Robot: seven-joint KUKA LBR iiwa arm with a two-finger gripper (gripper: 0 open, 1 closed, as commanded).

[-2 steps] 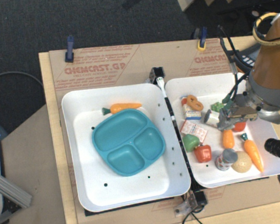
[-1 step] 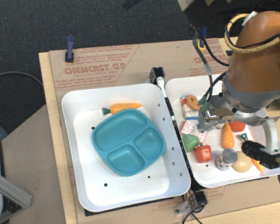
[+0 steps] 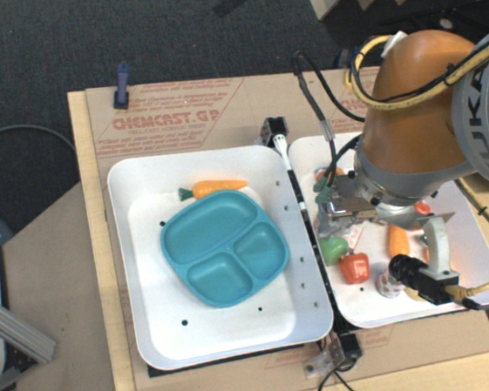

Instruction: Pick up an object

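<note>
My gripper (image 3: 337,209) hangs low over the left part of the right bin (image 3: 363,308), under the orange wrist band. Just below it lie a green toy (image 3: 334,247) and a red toy (image 3: 355,268). To their right is an orange piece (image 3: 397,240). A small pale and red item (image 3: 386,284) sits near the bin's front. Another green and orange thing (image 3: 321,181) pokes out from behind the gripper at the bin's left wall. The arm hides much of this bin.
The left bin (image 3: 139,272) holds a teal divided plate (image 3: 224,248) and a toy carrot (image 3: 216,186) behind it. A black-clipped divider (image 3: 302,219) separates the bins. The bench is cardboard (image 3: 165,112) with a blue clip (image 3: 120,85) at the back left.
</note>
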